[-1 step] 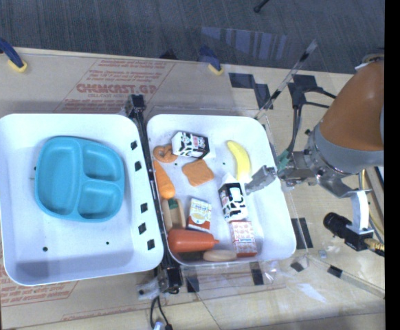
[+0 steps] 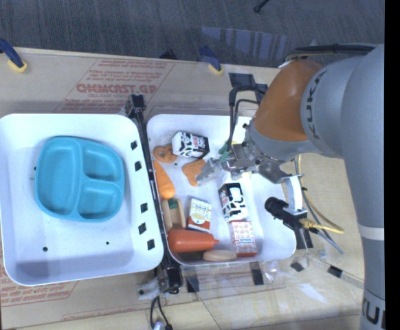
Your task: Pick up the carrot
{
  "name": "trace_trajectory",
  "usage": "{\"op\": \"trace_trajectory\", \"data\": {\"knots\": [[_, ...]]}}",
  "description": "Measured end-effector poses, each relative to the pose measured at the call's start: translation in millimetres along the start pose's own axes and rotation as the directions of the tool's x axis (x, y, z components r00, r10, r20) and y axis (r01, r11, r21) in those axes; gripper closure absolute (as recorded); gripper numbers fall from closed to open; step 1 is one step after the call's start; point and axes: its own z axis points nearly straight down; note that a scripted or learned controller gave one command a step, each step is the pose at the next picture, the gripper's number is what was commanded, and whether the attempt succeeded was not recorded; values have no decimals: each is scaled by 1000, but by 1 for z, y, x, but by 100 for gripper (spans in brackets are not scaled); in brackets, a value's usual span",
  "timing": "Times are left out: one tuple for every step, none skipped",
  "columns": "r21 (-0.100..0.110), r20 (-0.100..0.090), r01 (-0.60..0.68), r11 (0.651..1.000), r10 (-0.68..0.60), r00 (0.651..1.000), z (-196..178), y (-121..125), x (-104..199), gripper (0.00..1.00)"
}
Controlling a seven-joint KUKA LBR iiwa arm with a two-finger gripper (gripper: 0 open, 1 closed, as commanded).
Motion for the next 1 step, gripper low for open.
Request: {"op": "trace_trajectory", "data": {"knots": [[-14,5,-113,994,113,994,72,33,29,0]]}}
